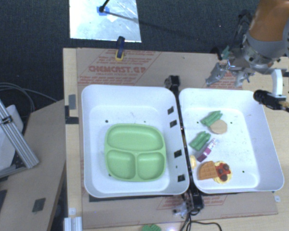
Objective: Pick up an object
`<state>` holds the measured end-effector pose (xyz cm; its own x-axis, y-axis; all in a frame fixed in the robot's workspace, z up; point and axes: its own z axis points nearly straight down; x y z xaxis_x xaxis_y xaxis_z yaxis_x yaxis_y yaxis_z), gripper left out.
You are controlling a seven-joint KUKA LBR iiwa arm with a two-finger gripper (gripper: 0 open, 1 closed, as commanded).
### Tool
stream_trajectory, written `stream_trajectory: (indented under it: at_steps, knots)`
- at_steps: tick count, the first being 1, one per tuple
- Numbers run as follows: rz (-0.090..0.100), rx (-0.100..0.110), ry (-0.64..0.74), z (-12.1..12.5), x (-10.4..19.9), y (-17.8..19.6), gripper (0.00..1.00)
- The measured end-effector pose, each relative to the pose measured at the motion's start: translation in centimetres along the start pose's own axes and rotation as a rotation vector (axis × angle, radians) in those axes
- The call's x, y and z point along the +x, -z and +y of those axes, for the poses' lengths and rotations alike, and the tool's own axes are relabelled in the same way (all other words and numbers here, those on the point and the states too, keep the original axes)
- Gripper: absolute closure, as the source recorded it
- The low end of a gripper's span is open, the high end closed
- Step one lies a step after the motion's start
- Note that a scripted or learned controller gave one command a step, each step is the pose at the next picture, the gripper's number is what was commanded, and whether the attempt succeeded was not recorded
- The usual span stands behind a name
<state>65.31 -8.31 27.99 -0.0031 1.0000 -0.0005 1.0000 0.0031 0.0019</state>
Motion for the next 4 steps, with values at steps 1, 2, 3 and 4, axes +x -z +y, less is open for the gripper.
stream_trajectory:
  at_steps: [1, 2, 3, 4]
  knots:
    - [0.001, 0.011, -0.007, -7.7, -3.4, -6.0, 0.00]
    - [0.002, 0.005, -0.004, -12.8, -1.9, -7.1, 0.00]
    - [0.005, 0.005, 0.009, -16.8, 7.6, -7.7, 0.00]
    - [-0.002, -0.011, -0.004, -16.5, 3.1, 1.9, 0.00]
